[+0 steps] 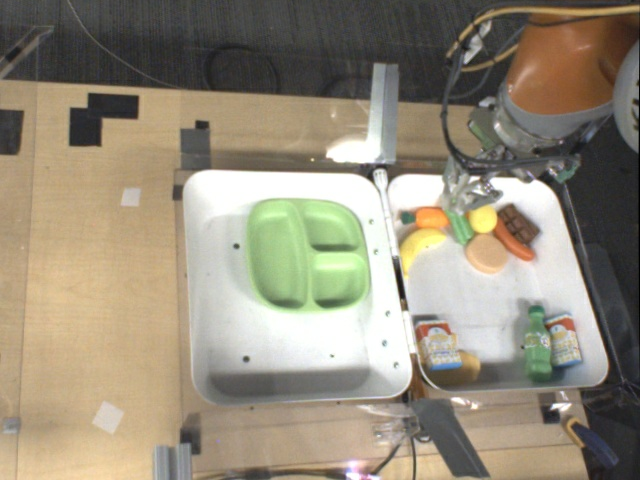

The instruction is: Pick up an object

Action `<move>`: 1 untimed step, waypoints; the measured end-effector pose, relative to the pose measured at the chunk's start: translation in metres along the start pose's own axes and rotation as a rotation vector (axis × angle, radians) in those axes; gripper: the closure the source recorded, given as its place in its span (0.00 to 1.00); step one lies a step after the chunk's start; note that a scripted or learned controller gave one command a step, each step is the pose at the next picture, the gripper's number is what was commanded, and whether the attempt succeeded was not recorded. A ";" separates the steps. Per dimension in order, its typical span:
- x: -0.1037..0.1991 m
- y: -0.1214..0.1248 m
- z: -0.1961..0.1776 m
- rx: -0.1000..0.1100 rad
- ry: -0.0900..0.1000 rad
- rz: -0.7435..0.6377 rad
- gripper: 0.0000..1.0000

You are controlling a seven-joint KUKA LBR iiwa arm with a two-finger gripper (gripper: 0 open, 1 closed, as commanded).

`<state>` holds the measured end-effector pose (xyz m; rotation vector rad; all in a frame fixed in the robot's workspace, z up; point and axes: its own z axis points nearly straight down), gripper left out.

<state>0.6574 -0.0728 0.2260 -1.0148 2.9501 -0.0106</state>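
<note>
A: Camera view first — we see two white bins side by side on the desk (90,298). The left bin (215,358) holds a green divided plate (305,253), lying flat near its middle.

B: And the right bin (500,328) holds the toy food. We make out an orange carrot (432,217) with a green top near the far left corner, a yellow banana (420,247) just in front of it, a small yellow lemon (483,220), a round tan piece (488,255), a brown chocolate bar (519,225) and a reddish sausage-like piece (518,247) beside it.

A: Along the near edge we see a small carton (436,343) resting against a yellowish-brown piece (455,368), then a green bottle (537,343) just beside another small carton (565,340).

B: Where is the arm?

A: The arm (560,63) reaches in from the right, its orange band above the far right corner of the right bin. The tool (470,193) hangs over the cluster at the far side of that bin, close above the carrot's green top and the lemon.

B: Does it grip anything?

A: We cannot tell — the fingers are too small and cluttered to read, and we see nothing clearly between them.
</note>
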 end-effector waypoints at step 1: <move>-0.041 0.030 0.008 -0.010 0.006 -0.005 1.00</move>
